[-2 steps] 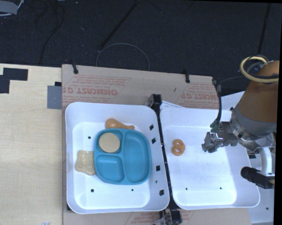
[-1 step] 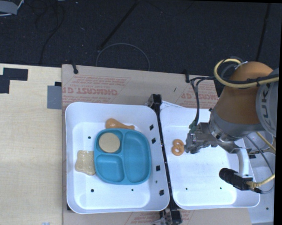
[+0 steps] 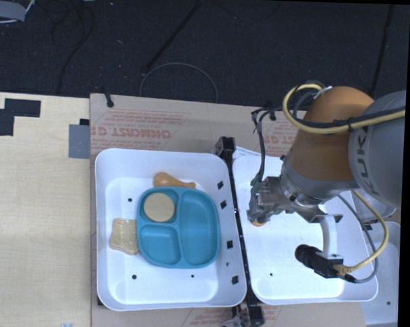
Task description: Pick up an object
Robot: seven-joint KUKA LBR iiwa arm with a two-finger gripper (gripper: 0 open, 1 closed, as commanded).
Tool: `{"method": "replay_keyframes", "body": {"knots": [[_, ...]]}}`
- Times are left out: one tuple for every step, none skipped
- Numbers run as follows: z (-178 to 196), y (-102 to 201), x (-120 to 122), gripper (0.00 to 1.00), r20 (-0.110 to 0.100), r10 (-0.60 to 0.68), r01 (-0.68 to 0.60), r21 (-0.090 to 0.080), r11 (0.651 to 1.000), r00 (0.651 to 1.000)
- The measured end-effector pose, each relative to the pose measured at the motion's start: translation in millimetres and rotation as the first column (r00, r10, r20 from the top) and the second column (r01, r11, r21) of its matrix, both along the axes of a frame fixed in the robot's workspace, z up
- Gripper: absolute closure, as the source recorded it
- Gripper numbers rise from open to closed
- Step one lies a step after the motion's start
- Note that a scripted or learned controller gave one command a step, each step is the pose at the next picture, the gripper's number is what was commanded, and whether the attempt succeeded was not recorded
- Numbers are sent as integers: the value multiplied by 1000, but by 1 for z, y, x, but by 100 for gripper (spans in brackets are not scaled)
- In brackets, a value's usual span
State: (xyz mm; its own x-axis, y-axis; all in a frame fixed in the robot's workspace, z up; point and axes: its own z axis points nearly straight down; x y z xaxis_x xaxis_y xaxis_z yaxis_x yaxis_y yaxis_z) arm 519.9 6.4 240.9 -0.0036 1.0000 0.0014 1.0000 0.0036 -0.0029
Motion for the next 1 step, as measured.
{"method": "replay_keyframes", "body": {"knots": [[6,52,-9,100,0,1,-1,1,1000,1000]]}}
